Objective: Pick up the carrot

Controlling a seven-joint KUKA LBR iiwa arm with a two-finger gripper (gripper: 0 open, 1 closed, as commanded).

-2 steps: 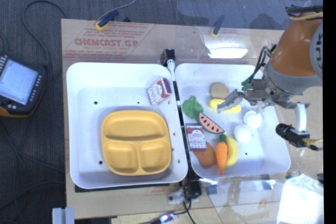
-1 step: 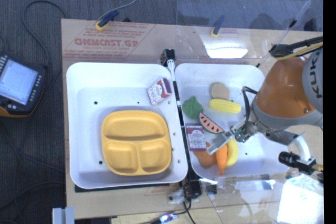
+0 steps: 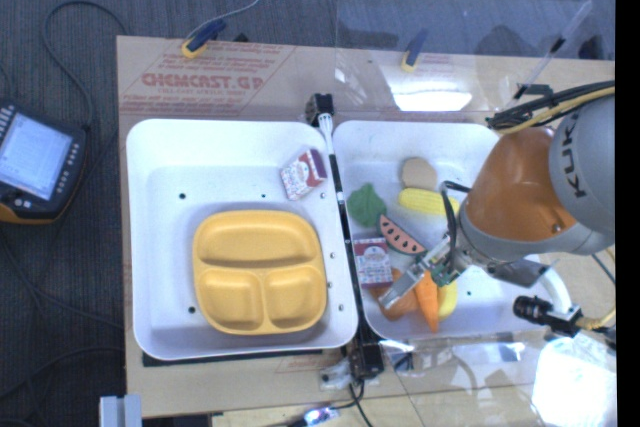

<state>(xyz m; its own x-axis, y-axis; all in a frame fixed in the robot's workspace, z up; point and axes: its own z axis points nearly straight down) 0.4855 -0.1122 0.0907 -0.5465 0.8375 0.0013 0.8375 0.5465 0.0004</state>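
The carrot [image 3: 429,303] is an orange cone lying in the right bin [image 3: 480,140] near its front wall, with its tip pointing toward the front edge. My gripper [image 3: 413,294] reaches down from the right and sits directly on the carrot's left side, touching or nearly touching it. Its grey metal end slants down to the left, over another orange piece [image 3: 393,308]. The wrist hides the carrot's upper end, and a yellow item [image 3: 447,301] lies just to the carrot's right.
The right bin also holds a green broccoli [image 3: 366,203], a watermelon slice [image 3: 402,235], corn [image 3: 426,203], a beige piece [image 3: 419,173] and a red-white carton [image 3: 372,264]. In the left bin [image 3: 160,215] are a yellow divided plate [image 3: 260,270] and another carton [image 3: 302,174].
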